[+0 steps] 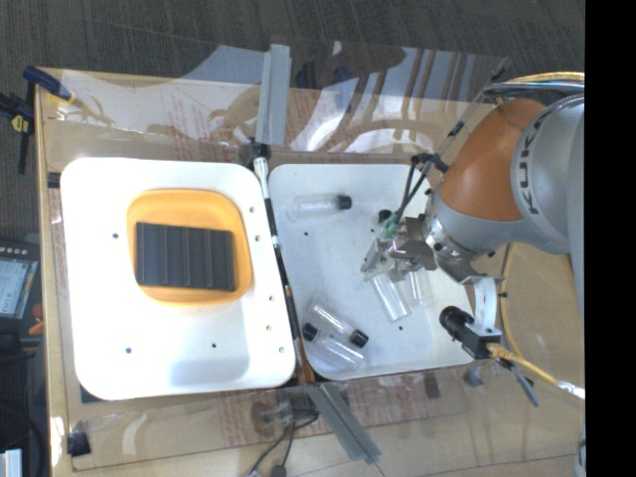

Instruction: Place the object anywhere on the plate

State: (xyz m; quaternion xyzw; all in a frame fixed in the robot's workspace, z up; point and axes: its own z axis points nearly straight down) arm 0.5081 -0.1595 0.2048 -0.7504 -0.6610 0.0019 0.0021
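From the overhead camera you see two white bins side by side. In the left bin lies the yellow plate with a dark ribbed block resting on it. In the right bin clear plastic vials with dark caps are scattered: one vial near the top, two vials close together by the bottom edge, and more vials under the gripper. The arm reaches in from the right, its gripper low over that middle cluster. How the claw stands, and whether it grasps a vial, you cannot tell from here.
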